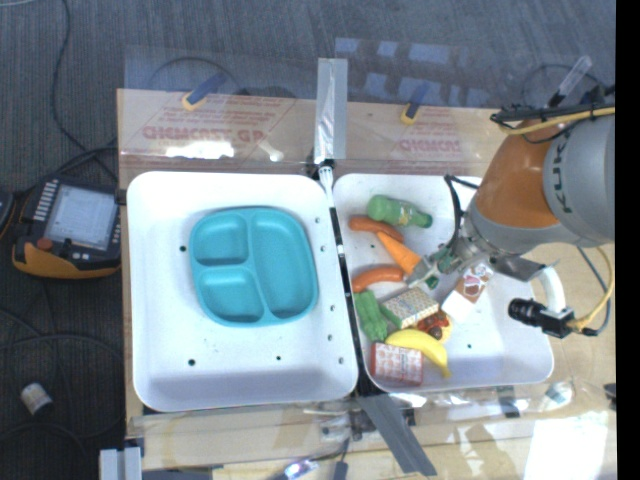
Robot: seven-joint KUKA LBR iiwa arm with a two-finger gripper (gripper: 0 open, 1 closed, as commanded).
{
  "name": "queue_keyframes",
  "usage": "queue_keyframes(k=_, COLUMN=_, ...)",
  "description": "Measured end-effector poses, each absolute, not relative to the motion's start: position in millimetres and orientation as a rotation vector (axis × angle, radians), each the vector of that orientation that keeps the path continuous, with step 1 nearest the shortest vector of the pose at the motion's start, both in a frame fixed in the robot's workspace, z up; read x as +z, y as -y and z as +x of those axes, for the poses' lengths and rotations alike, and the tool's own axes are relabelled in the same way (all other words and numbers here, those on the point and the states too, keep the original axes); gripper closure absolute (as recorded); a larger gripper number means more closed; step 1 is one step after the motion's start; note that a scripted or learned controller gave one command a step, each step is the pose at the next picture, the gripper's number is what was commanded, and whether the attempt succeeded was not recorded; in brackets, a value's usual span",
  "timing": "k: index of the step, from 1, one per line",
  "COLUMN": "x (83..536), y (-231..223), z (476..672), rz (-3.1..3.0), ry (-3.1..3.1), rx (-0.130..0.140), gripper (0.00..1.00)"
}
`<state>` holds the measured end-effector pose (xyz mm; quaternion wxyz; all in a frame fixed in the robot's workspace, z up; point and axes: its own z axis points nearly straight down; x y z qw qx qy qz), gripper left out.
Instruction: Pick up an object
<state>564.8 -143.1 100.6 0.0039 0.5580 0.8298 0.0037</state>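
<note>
White plastic forms the two shallow bins on the bench, and in the right bin (520, 353) we see the grey arm (560, 183) with its orange band reaching in from the right, its two-finger gripper (447, 265) low over the pile of toy food. We cannot tell how the gripper is set, since the wrist hides much of it, and we see nothing plainly between its tips. Just left of the gripper lies the orange plastic carrot (404, 256), touching or nearly touching it; the green plastic bottle (397, 211) sits farther off, toward the far wall. A reddish sausage-shaped piece (377, 277) lies left of the carrot, near the bin's left wall, with a green vegetable piece (371, 314) just nearer to us. The grey chequered block (408, 307) rests just near-left of the gripper, and the yellow plastic banana (421, 347) and the red printed packet (397, 364) lie at the near edge. A small white-and-red carton (471, 286) sits just near-right of the gripper. The left bin (160, 368) holds a turquoise divided plastic plate (252, 266), well apart from the gripper.
</note>
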Motion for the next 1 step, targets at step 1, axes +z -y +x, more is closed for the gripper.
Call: queue_keyframes(k=1, x=221.3, y=120.5, z=593.0, rz=1.785, ry=-2.584, rx=-0.002, gripper=1.0)
